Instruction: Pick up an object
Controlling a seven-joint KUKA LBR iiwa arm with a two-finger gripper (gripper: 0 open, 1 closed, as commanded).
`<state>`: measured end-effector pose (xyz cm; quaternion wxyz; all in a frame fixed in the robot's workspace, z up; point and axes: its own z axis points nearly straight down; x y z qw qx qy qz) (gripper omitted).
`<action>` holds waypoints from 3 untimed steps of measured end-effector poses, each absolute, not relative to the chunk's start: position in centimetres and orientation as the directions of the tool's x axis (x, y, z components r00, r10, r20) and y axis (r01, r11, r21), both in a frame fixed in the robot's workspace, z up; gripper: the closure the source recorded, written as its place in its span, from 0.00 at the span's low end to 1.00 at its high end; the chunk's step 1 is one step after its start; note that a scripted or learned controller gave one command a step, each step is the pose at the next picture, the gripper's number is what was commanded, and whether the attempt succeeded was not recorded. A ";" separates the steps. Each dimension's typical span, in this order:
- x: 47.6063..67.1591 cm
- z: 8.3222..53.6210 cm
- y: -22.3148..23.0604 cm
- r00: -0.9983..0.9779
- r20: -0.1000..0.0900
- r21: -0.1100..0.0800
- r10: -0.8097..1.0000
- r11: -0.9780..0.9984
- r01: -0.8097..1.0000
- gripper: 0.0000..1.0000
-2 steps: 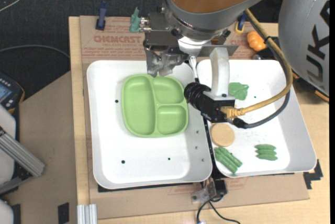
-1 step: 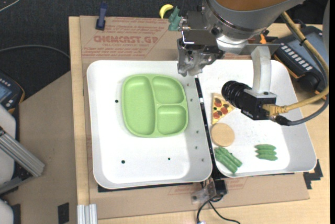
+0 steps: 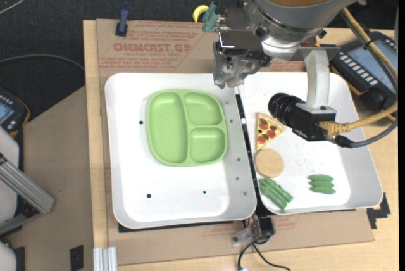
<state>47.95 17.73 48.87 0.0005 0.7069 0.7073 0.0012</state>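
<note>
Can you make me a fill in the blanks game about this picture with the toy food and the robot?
1. The divided plate in the left bin is the color ____.
2. The plate has ____ compartments.
3. The toy pizza slice lies in the ____ bin, just above the round tan cookie.
4. The gripper hangs over the top end of the ____ between the two bins.

Missing words: green; three; right; divider

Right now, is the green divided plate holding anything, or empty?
Empty. The green divided plate sits flat in the left bin, and all three compartments show bare green. The pizza slice and cookie lie in the right bin.
</note>
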 end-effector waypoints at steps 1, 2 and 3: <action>47.9 49.0 22.8 -0.006 0.003 0.003 1.000 0.006 1.000 1.00; 47.9 47.9 14.4 0.009 -0.002 -0.003 1.000 -0.009 1.000 1.00; 48.0 52.9 7.1 0.008 0.000 0.010 1.000 -0.008 1.000 1.00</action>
